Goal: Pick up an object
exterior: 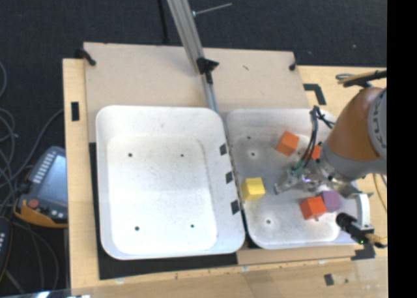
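Observation:
The right bin holds several small blocks. An orange block lies near its back, a yellow block by its left wall, and an orange-red block touches a purple block near the front right. Another orange piece peeks out from behind the arm's cables. My gripper hangs low over the middle of this bin, between the yellow block and the orange-red block, with no block visibly in it. The arm's wrist hides the bin's right side.
The left bin lies beside the right one, and their rims meet at the middle. A slanted metal rail runs down from the top to the bins' back junction. A handheld pendant and cables lie off the bench at the left.

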